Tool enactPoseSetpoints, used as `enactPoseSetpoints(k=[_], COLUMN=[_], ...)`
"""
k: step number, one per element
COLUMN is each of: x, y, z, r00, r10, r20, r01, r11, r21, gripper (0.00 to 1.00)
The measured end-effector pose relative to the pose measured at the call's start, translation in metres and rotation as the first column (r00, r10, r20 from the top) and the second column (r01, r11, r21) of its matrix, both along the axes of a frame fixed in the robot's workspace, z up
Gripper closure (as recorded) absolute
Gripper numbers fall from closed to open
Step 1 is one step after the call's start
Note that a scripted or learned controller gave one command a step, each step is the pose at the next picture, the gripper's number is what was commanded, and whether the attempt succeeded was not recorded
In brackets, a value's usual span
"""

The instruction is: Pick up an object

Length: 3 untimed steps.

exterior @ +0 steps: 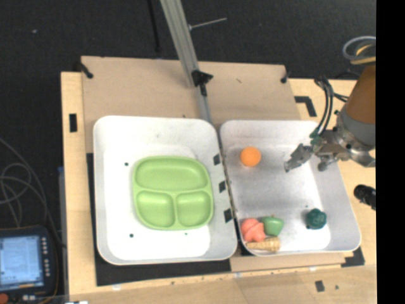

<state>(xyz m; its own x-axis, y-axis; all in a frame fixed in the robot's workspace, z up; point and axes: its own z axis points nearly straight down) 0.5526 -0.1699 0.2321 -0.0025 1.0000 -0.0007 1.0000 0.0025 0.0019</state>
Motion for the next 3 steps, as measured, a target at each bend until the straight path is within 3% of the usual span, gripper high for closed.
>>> enactPoseSetpoints(k=[1,3], x=[0.0,0.014], y=[0.0,-0.01], z=[0.0,-0.113], r00=[1.0,1.0], r10=[-0.001,-0.003], r20=[0.0,-0.006], r01=[0.001,0.003], r11=[1.0,1.0], r21=[0.0,0.0], gripper=[0.0,0.0])
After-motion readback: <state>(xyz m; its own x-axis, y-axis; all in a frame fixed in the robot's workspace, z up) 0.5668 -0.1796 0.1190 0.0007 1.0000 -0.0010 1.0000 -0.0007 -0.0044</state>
